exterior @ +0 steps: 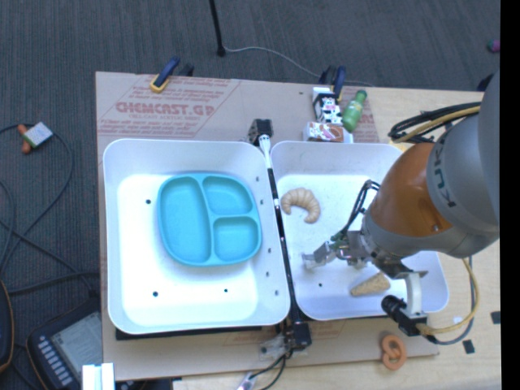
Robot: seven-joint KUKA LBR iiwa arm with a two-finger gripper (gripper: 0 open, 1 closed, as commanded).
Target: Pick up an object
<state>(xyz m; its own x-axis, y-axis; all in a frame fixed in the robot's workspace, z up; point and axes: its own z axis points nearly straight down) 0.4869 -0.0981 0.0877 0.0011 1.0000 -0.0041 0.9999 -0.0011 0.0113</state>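
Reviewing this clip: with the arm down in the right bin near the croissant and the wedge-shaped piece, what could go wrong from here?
1. The gripper sits on bare bin floor between the croissant and the tan wedge, so closing here would likely grab nothing.
2. The wedge lies partly under the arm's wrist, so a move may nudge it toward the right bin wall.
3. The gripper is low near the divider; a leftward sweep could scrape it.

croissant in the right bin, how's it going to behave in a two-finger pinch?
The croissant looks like a toy, so probably light and fairly stiff. Its curved, tapered shape may let it pivot or slip out if pinched near a tip. It lies flat on the right bin's smooth floor, so a glancing touch would likely slide it rather than roll it.
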